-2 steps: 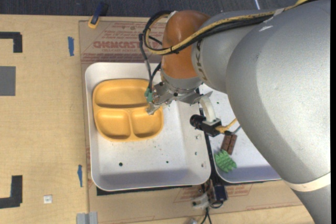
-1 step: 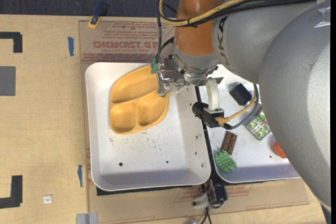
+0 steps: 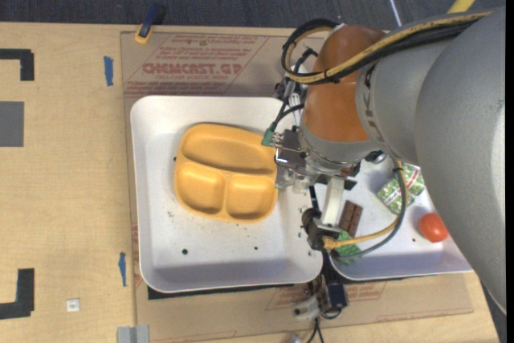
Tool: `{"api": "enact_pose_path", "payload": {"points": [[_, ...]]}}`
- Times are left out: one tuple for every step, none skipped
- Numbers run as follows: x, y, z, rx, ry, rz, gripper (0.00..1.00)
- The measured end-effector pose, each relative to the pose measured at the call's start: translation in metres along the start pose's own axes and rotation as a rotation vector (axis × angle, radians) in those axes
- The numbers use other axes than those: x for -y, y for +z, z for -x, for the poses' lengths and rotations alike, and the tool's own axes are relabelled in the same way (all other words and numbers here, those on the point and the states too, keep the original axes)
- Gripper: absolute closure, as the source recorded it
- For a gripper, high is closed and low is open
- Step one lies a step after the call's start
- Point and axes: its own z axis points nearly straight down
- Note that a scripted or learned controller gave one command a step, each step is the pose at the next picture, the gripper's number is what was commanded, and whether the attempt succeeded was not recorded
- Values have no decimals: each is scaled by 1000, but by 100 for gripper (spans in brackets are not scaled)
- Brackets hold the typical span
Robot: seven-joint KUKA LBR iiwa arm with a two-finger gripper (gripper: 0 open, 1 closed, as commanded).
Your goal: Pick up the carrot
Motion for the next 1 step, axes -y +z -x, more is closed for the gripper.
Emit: {"api": "enact_pose_path", "payload": {"points": [[0,3,-43,-1,452,4,100]]}}
